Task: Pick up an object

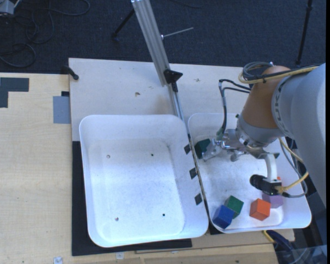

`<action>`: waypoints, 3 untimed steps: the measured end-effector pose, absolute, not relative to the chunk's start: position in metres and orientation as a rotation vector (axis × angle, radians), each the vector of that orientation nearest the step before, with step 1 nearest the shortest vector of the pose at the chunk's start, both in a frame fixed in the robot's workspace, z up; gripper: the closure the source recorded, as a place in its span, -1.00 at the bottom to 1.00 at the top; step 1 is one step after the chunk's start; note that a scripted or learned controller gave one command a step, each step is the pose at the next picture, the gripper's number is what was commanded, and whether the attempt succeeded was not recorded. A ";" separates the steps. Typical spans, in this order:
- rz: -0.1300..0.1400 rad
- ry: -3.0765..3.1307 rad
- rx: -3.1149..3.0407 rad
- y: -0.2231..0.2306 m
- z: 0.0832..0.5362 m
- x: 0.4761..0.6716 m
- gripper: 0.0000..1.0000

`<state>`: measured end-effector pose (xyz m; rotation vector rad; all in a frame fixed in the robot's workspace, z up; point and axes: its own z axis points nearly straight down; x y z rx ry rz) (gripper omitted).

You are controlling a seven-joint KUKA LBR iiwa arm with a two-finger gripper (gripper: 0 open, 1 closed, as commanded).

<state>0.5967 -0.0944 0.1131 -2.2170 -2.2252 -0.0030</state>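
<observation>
Right bin (297, 216), four blocks, one hand (215, 147)

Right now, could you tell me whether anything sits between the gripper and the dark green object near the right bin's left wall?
Nothing visible does. The gripper is right beside the dark green object in the right bin. The green cube, blue cube and orange cube lie apart, toward the bin's near edge.

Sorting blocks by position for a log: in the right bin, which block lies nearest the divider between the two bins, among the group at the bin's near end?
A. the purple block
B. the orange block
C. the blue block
C: the blue block lies leftmost, closest to the divider; the green block, orange block and purple block lie farther right.
</observation>
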 end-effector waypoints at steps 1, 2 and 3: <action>0.000 -2.225 -2.216 -0.118 0.091 0.665 -1.00; 0.007 -2.228 -2.210 -0.118 0.100 0.663 1.00; 0.008 -2.229 -2.206 -0.117 0.100 0.663 -1.00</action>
